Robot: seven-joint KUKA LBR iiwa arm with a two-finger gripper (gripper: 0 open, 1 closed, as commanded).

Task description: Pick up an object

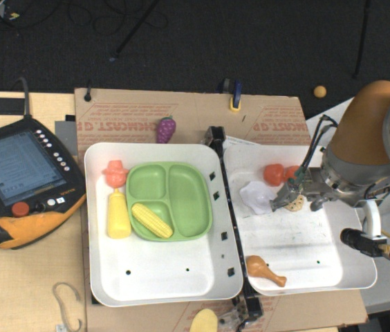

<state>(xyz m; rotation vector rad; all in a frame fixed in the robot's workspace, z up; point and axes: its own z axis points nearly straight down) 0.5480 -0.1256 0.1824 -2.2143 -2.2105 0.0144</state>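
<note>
In the right bin my gripper hangs low over the upper middle, reaching in from the right. A small speckled beige piece lies right under its tip; whether it is gripped is hidden. A red tomato sits just up and left of the gripper. A white crumpled piece lies to the gripper's left. A brown drumstick rests near the bin's front left corner.
The left bin holds a green divided plate with a corn cob, a yellow bottle and a pink toy. Purple grapes lie on the cardboard behind. A teach pendant sits far left.
</note>
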